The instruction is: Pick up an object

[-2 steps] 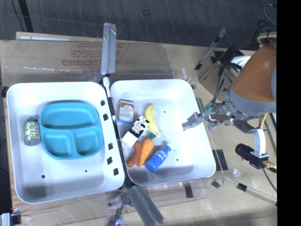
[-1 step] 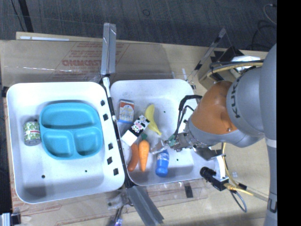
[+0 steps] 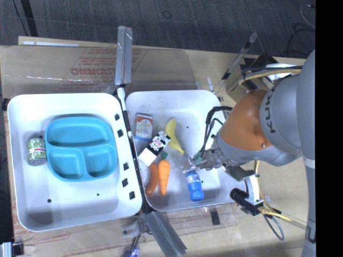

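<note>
In the right bin (image 3: 182, 101) lie a small blue bottle (image 3: 194, 187), two orange carrots (image 3: 158, 176), a yellow banana (image 3: 173, 134), a black-and-white cow toy (image 3: 158, 143), a small red-and-white carton (image 3: 143, 126) and a white block (image 3: 146, 157). My gripper (image 3: 196, 162) hangs over the bin's right side, just above the blue bottle's cap. The wrist covers its fingertips, and nothing can be seen between them.
The left bin (image 3: 32, 208) holds a blue divided tray (image 3: 81, 146) and a small green-labelled can (image 3: 36, 150) at its left wall. A metal bar (image 3: 123, 55) stands behind the divider between the bins. The arm's bulk covers the right bin's right wall.
</note>
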Controlling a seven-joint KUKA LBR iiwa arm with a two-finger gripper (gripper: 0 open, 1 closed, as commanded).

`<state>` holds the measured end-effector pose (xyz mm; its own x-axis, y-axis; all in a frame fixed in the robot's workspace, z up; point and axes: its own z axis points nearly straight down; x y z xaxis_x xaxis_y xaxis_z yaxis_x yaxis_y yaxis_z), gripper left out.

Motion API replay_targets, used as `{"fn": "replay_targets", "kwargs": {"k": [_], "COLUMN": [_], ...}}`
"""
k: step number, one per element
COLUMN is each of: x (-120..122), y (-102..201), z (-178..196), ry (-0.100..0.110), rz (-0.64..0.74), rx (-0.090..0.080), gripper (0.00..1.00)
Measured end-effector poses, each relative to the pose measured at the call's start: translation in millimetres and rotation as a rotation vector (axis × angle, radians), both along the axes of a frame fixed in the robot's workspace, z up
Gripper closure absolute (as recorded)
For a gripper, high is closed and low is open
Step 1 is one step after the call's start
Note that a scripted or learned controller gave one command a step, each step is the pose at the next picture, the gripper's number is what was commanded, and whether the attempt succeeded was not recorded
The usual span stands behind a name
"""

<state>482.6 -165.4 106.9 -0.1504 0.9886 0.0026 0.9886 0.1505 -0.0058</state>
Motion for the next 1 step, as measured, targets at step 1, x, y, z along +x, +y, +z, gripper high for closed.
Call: {"fn": "replay_targets", "kwargs": {"k": [1], "x": [42.4], "y": [29.1], "z": [63.8], "ry": [-0.003], "rz": [-0.104], "rx": [-0.002], "gripper": [1.00]}}
